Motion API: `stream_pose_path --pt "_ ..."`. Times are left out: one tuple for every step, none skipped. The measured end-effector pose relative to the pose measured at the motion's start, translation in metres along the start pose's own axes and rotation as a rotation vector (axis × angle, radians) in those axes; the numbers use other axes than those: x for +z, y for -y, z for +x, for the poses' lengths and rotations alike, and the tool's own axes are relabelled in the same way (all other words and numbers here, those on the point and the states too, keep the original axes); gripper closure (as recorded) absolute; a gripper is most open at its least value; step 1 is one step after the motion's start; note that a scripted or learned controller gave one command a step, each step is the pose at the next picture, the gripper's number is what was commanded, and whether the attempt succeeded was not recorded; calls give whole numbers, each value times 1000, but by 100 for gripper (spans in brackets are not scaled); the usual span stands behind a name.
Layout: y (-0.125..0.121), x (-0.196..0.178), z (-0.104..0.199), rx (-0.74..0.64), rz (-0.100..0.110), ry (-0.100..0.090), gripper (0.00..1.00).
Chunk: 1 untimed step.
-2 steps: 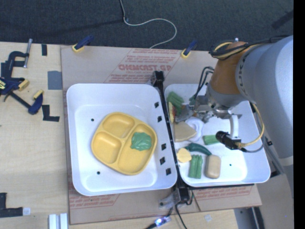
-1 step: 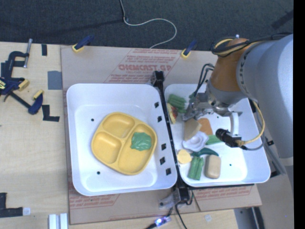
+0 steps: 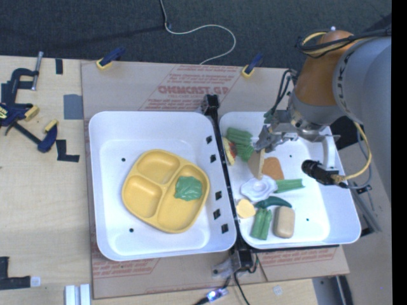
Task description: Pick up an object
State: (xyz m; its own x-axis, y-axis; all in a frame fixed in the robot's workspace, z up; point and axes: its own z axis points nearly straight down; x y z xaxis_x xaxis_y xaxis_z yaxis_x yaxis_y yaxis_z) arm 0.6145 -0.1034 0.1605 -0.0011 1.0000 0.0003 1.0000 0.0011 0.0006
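The tool (image 3: pixel 266 140) hangs over the right bin (image 3: pixel 331 224), near its 11 o'clock corner. I cannot tell how wide it is open, or if it has anything. Just at its 9 o'clock lies a green ridged toy (image 3: pixel 239 136). At its 6 o'clock sits an orange slice (image 3: pixel 273 168). The left bin (image 3: pixel 111 234) has a yellow plate (image 3: pixel 149 192) with a green leaf (image 3: pixel 189 188) on it.

A bulky grey arm (image 3: pixel 369 75) with an orange band (image 3: pixel 318 68) at its ten o'clock side, yellow and black cables looping along it, metal gripper (image 3: pixel 270 138)
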Motion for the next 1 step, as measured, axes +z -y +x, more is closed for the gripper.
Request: stream_pose_path --pt "-4 -43 2 -1 -2 0 100"
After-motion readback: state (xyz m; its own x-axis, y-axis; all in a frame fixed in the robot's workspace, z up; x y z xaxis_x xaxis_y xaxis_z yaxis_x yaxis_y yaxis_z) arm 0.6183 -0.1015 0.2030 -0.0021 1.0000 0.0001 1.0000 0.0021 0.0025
